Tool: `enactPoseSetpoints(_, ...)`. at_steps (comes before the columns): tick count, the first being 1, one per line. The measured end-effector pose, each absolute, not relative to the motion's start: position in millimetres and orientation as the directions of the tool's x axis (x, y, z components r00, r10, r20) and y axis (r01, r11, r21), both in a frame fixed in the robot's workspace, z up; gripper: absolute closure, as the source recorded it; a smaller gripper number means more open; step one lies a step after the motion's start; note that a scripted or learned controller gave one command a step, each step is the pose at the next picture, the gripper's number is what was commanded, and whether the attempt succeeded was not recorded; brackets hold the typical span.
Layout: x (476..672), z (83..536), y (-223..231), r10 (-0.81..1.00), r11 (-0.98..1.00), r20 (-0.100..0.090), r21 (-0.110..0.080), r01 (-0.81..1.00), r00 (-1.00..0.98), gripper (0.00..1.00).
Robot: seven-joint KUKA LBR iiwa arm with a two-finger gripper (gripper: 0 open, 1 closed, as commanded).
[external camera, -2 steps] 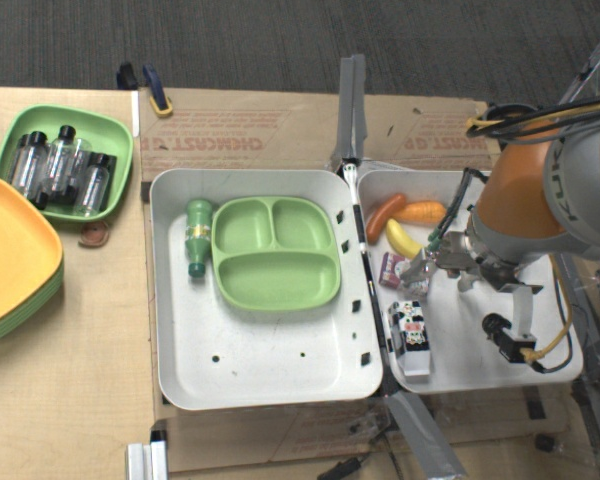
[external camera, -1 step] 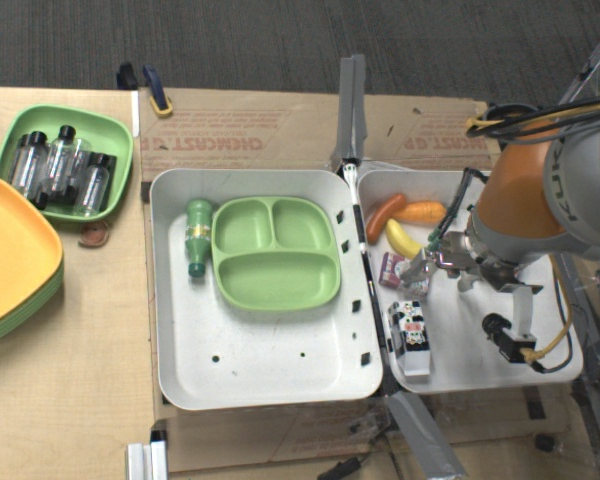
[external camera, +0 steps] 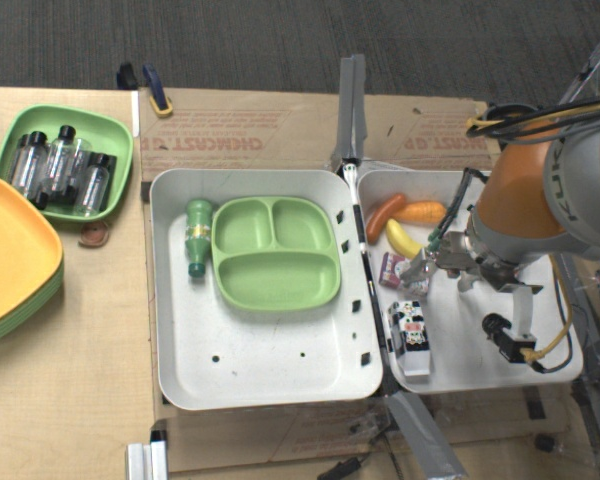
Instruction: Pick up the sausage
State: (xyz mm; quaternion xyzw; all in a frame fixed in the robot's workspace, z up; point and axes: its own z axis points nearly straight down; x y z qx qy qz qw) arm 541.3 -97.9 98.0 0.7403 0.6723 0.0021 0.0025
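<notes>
1. Sausage (external camera: 383, 215) lies in the right bin (external camera: 460, 373), at its far left corner, tilted so its upper end leans toward a carrot (external camera: 423, 210) that touches or nearly touches it.
2. I see a banana (external camera: 402, 238) just below the two, its tip close to the sausage's lower end.
3. The arm (external camera: 525, 203) reaches in from the right, its orange band sitting over the right bin's far side.
4. The gripper (external camera: 417, 274) hangs low over the left half of that bin, just beside the banana and near a small purple packet (external camera: 391, 269).
5. From my seat I cannot tell how far the fingers are spread; the metal there is a blur against the bin floor, and I see nothing between them.
6. The sausage is apart from the gripper, up and to the left of it, with the banana between.
7. A white box with black markings (external camera: 410, 325) lies against the bin's left wall, nearer the camera than the gripper.
8. In the left bin (external camera: 270, 368) I see a green divided plate (external camera: 276, 252) with a green bottle (external camera: 198, 236) lying just beside its left edge.
9. On the bench (external camera: 70, 388) to the far left stand a green tray of small dark-capped bottles (external camera: 65, 163) and a stack of orange plates (external camera: 15, 258).
</notes>
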Motion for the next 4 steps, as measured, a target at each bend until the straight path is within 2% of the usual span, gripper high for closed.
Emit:
enactPoseSetpoints(1, 542.0, 107, -98, 0.995, -0.101, 0.001, 0.008, 0.995, 0.101, 1.00)
enactPoseSetpoints(2, 524.8, 91, -115, 0.999, 0.055, 0.000, -0.001, 0.999, -0.055, 1.00)
enactPoseSetpoints(3, 528.9, 150, -140, 0.992, -0.122, -0.001, -0.001, 0.992, 0.122, 1.00)
enactPoseSetpoints(4, 495.8, 254, -96, 0.969, -0.249, -0.003, -0.002, 0.969, 0.249, 1.00)
